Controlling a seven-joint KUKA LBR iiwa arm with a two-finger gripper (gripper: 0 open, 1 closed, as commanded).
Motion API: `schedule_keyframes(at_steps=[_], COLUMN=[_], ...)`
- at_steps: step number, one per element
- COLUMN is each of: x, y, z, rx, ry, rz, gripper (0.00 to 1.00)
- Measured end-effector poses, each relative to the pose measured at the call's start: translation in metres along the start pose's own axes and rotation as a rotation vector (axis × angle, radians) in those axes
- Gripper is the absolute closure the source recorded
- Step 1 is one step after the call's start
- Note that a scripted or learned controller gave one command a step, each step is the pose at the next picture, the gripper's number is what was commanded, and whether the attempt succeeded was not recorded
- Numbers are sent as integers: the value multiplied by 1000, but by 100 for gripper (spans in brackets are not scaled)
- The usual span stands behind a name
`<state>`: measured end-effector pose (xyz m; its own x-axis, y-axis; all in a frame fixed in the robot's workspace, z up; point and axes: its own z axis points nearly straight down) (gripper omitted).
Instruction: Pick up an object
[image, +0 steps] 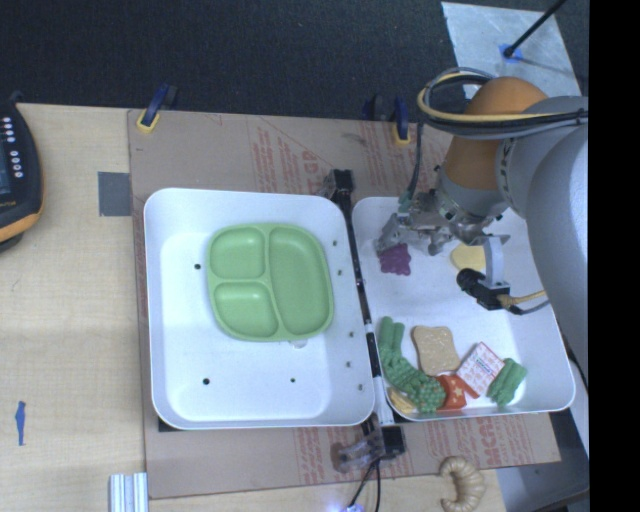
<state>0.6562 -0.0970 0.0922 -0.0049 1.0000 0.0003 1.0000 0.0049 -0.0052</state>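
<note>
Gripper low in right bin, fingers' spread impossible to tell, just above purple grapes

A pale wooden bench was seen, overlaid by a brown cardboard sheet held at its far edge by blue clamps. Dark carpeted floor was noted beyond. A grey tape patch was recorded left.
</note>
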Motion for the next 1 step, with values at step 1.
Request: schedule_keyframes(at_steps=[1], x=[2], y=[0], z=[0], rx=[1], ry=[1], rz=[-4], gripper=[0])
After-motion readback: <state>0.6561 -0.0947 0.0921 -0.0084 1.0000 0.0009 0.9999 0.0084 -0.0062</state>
